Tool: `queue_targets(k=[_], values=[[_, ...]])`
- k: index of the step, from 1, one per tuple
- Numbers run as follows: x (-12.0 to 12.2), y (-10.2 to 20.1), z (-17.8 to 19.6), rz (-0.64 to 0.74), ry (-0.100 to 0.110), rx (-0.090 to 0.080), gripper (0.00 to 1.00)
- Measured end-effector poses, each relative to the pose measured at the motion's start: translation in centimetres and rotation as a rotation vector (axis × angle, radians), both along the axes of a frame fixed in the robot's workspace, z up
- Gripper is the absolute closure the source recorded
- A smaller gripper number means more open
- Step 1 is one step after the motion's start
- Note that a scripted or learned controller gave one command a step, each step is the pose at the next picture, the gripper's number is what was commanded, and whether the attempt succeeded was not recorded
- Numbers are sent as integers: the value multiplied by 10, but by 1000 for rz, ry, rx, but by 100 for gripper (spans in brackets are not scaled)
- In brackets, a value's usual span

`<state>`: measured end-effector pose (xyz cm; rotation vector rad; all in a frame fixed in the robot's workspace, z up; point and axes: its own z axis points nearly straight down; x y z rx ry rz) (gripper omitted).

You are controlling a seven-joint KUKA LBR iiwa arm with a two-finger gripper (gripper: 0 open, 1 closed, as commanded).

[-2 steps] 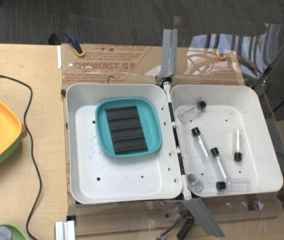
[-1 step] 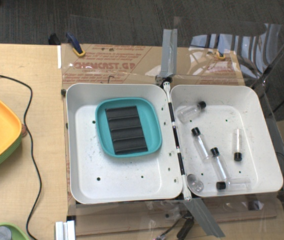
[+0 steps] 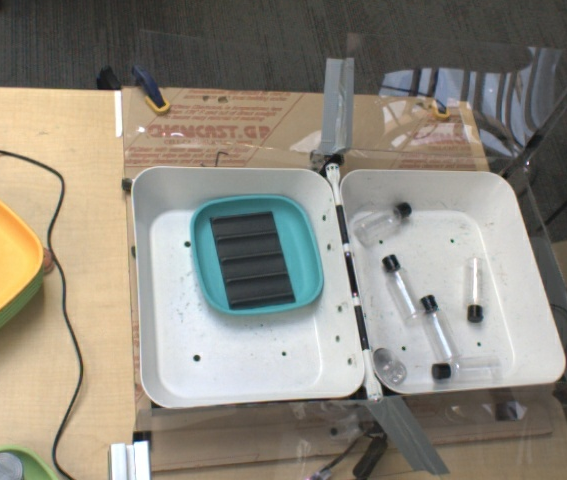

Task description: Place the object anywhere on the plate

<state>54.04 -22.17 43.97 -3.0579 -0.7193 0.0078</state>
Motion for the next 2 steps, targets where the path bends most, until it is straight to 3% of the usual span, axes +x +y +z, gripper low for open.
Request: queue_targets(k=[2], values=[[32,0,0,-236,0,-1,0]])
